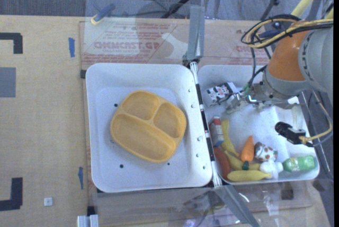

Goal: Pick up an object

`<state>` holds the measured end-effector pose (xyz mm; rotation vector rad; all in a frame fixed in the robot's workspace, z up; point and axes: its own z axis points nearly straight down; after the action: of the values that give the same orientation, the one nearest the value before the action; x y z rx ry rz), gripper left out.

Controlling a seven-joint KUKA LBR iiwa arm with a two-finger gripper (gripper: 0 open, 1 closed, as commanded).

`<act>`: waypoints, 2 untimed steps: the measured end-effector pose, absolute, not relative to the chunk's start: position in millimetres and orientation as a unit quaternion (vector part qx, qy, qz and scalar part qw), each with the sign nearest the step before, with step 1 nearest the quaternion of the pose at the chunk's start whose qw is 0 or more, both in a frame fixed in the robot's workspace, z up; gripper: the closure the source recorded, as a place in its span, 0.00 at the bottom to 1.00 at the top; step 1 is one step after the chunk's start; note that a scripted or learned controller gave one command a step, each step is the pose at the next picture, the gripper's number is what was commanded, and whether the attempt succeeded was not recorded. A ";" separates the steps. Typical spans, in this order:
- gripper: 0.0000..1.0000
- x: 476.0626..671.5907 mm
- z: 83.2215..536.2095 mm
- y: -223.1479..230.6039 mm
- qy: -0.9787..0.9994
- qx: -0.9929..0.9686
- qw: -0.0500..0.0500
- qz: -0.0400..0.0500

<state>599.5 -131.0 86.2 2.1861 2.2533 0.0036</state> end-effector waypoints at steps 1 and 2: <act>0.00 537.6 85.9 -149.9 0.778 0.628 0.001 0.000; 0.00 484.2 86.2 -137.3 0.744 0.668 0.001 0.001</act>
<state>484.2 -137.3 86.2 2.0980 2.3348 0.0045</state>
